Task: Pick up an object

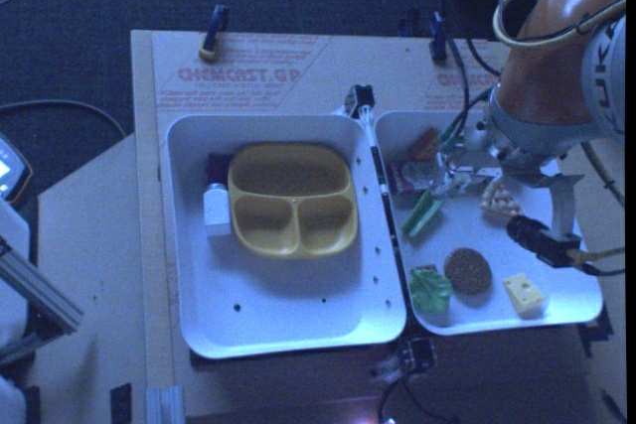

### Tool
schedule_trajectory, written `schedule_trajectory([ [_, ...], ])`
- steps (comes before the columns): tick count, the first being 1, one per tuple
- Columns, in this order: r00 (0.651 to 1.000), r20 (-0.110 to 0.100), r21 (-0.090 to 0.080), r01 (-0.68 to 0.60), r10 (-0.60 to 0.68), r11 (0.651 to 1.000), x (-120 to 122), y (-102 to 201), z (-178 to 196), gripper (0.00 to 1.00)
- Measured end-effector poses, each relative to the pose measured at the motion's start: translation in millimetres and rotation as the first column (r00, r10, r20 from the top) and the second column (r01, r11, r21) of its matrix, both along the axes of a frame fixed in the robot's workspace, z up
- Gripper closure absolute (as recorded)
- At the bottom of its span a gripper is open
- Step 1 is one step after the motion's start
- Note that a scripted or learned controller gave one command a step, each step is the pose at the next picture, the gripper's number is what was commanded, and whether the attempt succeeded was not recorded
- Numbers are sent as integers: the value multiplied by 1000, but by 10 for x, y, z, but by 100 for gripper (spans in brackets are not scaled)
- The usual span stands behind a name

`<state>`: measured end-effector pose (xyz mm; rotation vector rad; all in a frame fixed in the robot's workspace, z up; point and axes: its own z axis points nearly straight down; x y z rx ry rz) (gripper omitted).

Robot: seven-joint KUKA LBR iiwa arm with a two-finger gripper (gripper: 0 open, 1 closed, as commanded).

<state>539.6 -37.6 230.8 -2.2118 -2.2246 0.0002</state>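
Objects for picking lie in the right bin. Nearest the fingers is a long green piece, pod-shaped, lying at a slant just below and to the left of them; contact cannot be confirmed. To the upper left of the fingers sit a dark reddish packet and an orange-red item, partly hidden by the gripper body. To the right of the fingers and slightly lower lies a pale, lumpy cluster. Further below the fingers are a round brown disc with a speckled face, a leafy green object to the left of the disc, and a yellow cheese wedge with holes to its right.

Finger state: cannot tell; the tips are dim and merge with the clutter beneath them. No object is visibly clamped between them.

The grey arm with its orange band descends from the upper right. Well to the left of the fingers, the left bin holds a yellow divided plate, with a small white bottle just beside its far edge. Both bins rest on the bench.
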Motion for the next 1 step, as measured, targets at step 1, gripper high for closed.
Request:
schedule_trajectory([
  [1,1000,-1,-1,2,-2,1000,-93,337,-100,100],
])
